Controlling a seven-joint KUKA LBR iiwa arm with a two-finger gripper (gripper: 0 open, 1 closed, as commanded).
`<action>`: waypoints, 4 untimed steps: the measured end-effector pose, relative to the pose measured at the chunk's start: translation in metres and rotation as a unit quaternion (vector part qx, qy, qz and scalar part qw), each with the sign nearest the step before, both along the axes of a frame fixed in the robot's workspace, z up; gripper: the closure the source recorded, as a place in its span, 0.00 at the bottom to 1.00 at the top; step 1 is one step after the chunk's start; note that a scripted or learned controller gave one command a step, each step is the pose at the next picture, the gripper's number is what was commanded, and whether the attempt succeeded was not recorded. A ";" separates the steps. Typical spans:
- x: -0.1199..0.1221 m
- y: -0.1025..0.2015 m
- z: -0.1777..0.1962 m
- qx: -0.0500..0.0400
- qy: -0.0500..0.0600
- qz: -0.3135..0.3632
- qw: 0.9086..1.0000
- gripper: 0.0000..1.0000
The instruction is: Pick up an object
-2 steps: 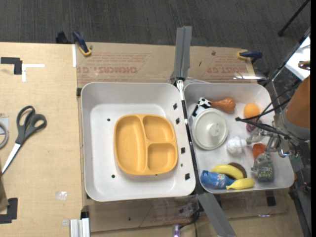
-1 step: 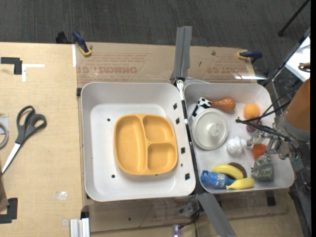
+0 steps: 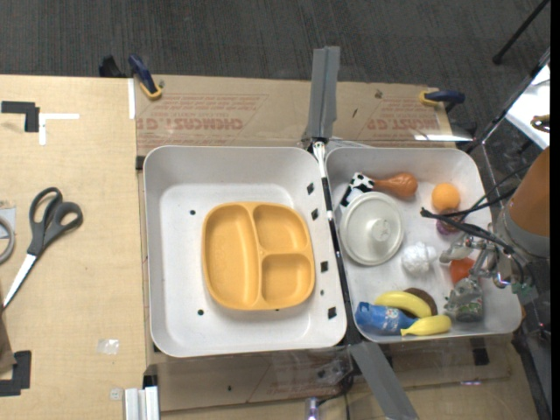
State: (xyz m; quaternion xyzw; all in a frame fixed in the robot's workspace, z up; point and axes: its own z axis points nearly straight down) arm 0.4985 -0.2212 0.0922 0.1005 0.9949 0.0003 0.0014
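A cluster of small things lay in the right bin [image 3: 477,166], any of which could serve as the object to be picked: a white lid [image 3: 373,228], a drumstick [image 3: 395,184], an orange ball [image 3: 445,196], a white crumpled ball [image 3: 418,257], two bananas [image 3: 411,311] over a blue wrapper [image 3: 376,319], and a dark greenish piece [image 3: 465,304] by the right wall. The gripper [image 3: 475,265] was seen low at that bin's right side, near a red piece [image 3: 461,269]; how far the claw was parted, and whether anything was held, could not be told amid cables and clutter. For a sound grasp, it was judged that a separate, compact thing such as the orange ball or the crumpled ball should be chosen, approached straight down and centred. The bananas and wrapper lay touching, close to the front wall, so little room was left there. More open floor was offered mid-bin, between lid and right wall. The left bin [image 3: 166,261] held a yellow tray [image 3: 258,255].
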 end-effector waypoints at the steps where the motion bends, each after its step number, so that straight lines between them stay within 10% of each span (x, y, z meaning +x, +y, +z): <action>1: 0.002 0.001 0.010 -0.001 -0.002 0.002 1.000 1.00; 2: 0.038 0.032 0.000 0.000 0.000 -0.022 1.000 1.00; 3: 0.038 0.032 0.000 0.000 0.000 -0.021 1.000 0.00; 4: -0.003 -0.001 0.000 0.000 0.000 -0.098 0.995 0.00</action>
